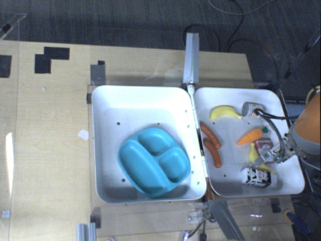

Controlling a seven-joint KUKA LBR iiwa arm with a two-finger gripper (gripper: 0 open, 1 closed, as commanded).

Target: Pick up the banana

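Nothing done yet as we watch: the banana lies untouched at the right bin's far end (pincer low nearby, grip we cannot tell).

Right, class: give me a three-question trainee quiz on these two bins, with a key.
1. True or false: the banana lies in the same bin as the blue divided plate.
2. Which lies nearer the banana: A) the carrot or B) the black-and-white item?
3. Fill in: the two sausages lie along the right bin's ___ wall.

Key: 1 false; 2 A; 3 left.
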